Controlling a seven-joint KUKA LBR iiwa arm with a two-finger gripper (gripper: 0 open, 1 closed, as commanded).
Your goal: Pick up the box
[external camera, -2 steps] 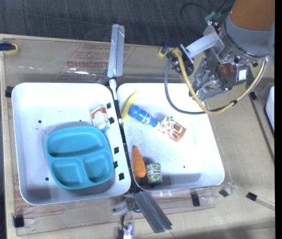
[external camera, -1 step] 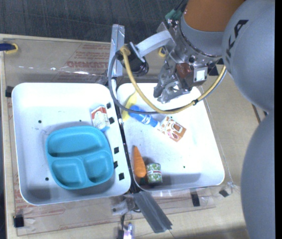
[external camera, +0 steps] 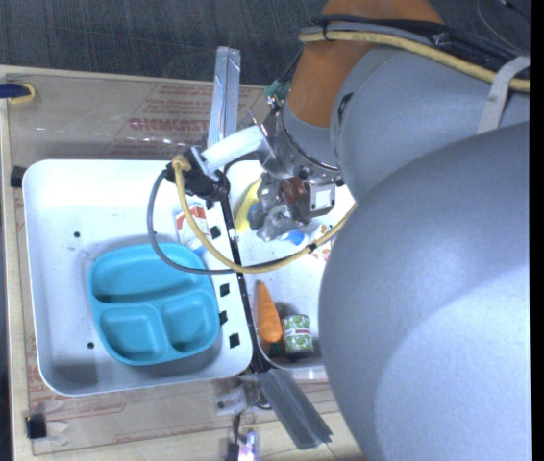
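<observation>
Glossy blue three-compartment tray (external camera: 152, 303) lies in smooth white left bin (external camera: 51, 257). Gripper (external camera: 277, 221) is lowered over the divider; jaw state and the box's location cannot be determined. Wooden bench (external camera: 80, 104), dark floor.

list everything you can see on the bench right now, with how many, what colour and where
bins: two, white, side by side on the bench; the right one is mostly hidden under the arm
tray: one, light blue, three compartments, lying in the left bin
carrot: one, orange, in the right bin next to the divider
can: one, small, green label, in the right bin beside the carrot
packet: one, white with red print, at the left bin's right edge, partly hidden by cables
clamp: one, blue and yellow, at the bench's top left corner
arm: one, grey with an orange band, reaching in from the right
gripper: one, low over the right bin
</observation>
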